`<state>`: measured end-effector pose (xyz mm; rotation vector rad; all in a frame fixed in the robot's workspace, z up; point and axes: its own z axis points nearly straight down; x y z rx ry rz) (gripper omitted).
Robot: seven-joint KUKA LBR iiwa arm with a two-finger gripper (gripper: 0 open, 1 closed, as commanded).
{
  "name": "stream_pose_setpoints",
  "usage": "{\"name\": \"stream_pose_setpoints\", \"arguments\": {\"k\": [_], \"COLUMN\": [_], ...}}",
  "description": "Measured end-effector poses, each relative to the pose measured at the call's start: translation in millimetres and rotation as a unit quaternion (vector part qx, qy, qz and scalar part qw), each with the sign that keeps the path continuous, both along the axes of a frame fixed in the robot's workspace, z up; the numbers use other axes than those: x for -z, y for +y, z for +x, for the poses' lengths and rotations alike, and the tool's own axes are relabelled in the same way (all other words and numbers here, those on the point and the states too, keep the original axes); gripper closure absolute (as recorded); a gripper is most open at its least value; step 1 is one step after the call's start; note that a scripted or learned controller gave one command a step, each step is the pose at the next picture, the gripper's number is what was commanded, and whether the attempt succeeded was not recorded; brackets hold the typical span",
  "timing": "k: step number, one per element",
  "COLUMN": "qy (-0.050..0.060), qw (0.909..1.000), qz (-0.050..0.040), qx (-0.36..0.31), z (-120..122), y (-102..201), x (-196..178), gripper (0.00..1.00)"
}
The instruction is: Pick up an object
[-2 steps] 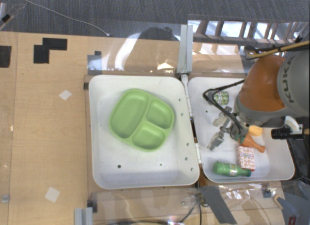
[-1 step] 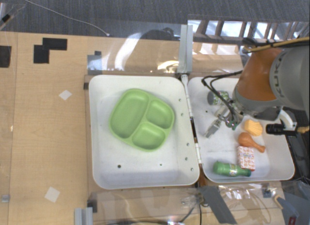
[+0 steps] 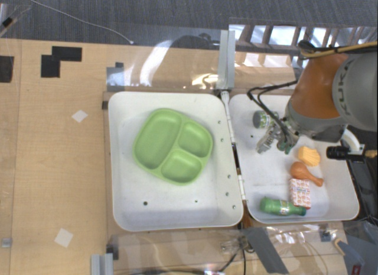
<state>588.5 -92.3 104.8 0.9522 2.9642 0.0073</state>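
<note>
My gripper (image 3: 273, 142) hangs over the middle of the right bin (image 3: 260, 173), fingers pointing down and left, standing open with nothing between them. Just right of it lies a yellow-orange lump (image 3: 309, 156). Below that rests an orange drumstick-shaped toy (image 3: 306, 172). A small pink and white carton (image 3: 300, 193) stands near the bin's front, and a green bottle (image 3: 282, 207) lies on its side along the front edge. The arm's orange band and grey body cover the bin's back right part.
The left bin (image 3: 127, 203) holds a green divided plate (image 3: 172, 145) with three compartments. A raised divider (image 3: 234, 149) runs between the two bins. Clear panels stand behind the bins. Black cables loop near the wrist.
</note>
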Motion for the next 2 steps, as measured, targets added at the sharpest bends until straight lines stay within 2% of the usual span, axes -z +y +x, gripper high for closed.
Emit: {"name": "stream_pose_setpoints", "arguments": {"k": [1,2], "qy": [0.009,0.011], "qw": [0.992,0.9935], "qz": [0.0049,0.0009], "qx": [0.126,-0.114], "z": [18.1,-53.6], "y": [68.5,113.2], "x": [-83.0,-80.8], "gripper": [1.0,1.0]}}
